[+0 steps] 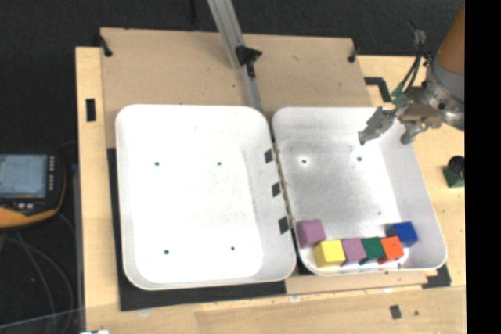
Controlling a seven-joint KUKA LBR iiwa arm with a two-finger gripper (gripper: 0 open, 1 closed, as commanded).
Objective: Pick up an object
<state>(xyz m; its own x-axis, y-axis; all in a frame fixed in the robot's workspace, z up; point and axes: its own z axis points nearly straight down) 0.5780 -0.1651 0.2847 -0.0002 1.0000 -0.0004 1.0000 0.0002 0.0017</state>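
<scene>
Coloured blocks lie well apart from open claw.

Blocks clustered at near edge of right bin.

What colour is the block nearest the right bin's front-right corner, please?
Blue, seen in the camera view.

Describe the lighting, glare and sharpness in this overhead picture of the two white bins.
Camera view: even light, soft overall. The left white bin is washed out nearly featureless; the right white bin shows grey speckled shading across its floor. The small coloured blocks along its near edge are fuzzy-edged, the two-finger gripper is slightly blurred, and the dark surroundings beyond the bench lose detail.
</scene>
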